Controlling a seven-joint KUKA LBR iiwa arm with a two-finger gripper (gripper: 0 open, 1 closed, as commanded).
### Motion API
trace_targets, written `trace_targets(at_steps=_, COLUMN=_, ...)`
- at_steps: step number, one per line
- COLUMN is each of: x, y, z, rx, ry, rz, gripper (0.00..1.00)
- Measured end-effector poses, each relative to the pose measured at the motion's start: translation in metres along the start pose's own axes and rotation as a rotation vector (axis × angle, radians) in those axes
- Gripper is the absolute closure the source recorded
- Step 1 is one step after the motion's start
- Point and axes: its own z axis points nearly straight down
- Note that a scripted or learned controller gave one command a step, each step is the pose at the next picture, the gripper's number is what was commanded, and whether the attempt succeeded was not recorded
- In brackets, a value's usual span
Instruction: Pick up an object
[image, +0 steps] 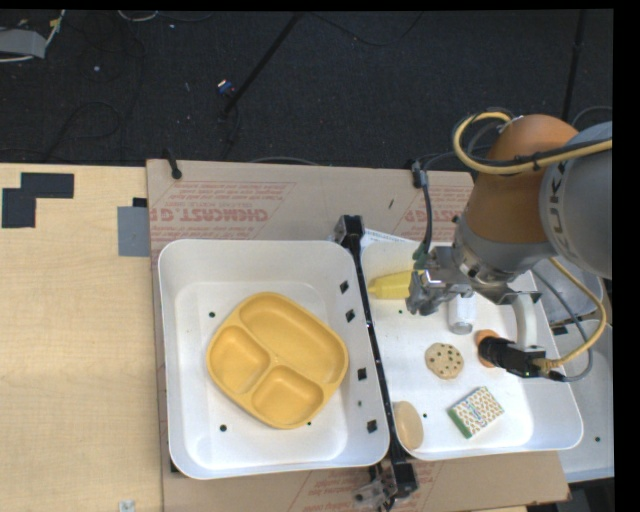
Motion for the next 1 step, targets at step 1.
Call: trace_targets(at_steps=1, x=0.0557, y=0.0122, z=-0.0137, rx=-0.001, ry=-0.002, rz=0.0, gripper=1.0)
